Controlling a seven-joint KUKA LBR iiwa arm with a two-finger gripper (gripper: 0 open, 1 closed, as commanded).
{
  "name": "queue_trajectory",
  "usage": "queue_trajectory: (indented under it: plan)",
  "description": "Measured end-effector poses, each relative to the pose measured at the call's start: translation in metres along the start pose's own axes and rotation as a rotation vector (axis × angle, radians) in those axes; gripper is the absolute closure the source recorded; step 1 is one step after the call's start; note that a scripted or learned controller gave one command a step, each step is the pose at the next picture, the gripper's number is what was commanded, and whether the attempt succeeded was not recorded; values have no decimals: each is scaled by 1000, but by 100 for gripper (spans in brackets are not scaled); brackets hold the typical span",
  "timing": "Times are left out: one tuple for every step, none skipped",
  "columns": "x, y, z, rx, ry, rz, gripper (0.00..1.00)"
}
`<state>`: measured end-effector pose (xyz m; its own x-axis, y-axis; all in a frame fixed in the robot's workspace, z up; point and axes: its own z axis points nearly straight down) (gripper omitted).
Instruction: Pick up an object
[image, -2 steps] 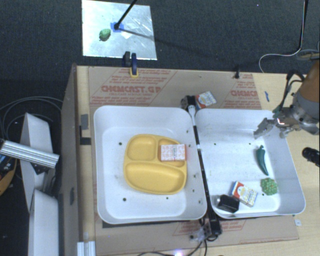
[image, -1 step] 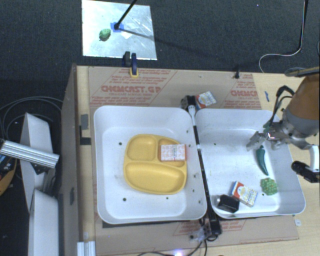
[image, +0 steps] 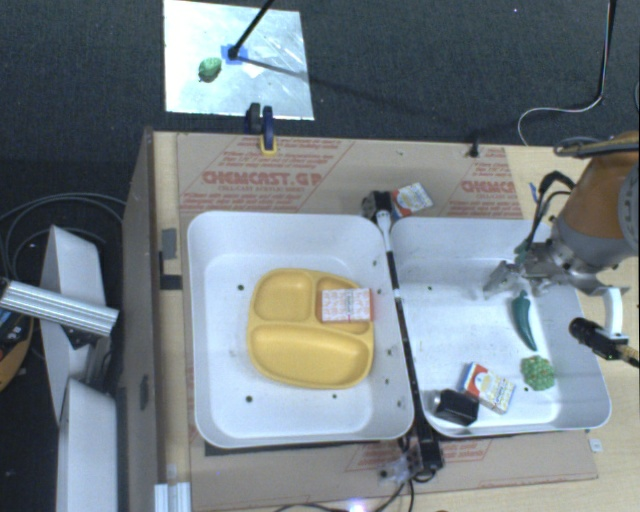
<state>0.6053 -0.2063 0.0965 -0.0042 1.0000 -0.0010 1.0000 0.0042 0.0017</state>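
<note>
Green pepper (image: 524, 322), a slim curved pod, is what we take as the likeliest thing to pick up, since it lies in the right bin (image: 450, 250) directly below the hand (image: 525, 272) as the camera view shows it. Its long axis runs from the hand toward the near wall of that bin, with its upper tip just beside the hand and its lower tip pointing toward the green broccoli-like piece (image: 538, 372), which sits a little further on along the same line. We see the hand's metal prongs splayed out to both sides above the pepper, so we judge it spread open, and nothing sits between them. The arm reaches in from the far side of the right bin, so the pepper is the closest thing to it; the small printed box (image: 490, 388) and the black object (image: 456, 407) lie well apart from the pepper, toward the bin's near corner by the divider. Our judgement is that the coming move turns on lining the hand across the pepper's narrow width, not along its length, before lowering. The yellow divided plate (image: 300, 350) and the pink packet (image: 345, 304) resting on it lie in the left bin (image: 220, 300), well away from the pepper.
</note>
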Motion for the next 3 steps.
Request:
queue_trajectory:
  plan:
    - [0,13,-43,-3,-1,0,0]
    - [0,-19,12,1,0,3,0]
    - [0,-17,1,-2,-1,2,100]
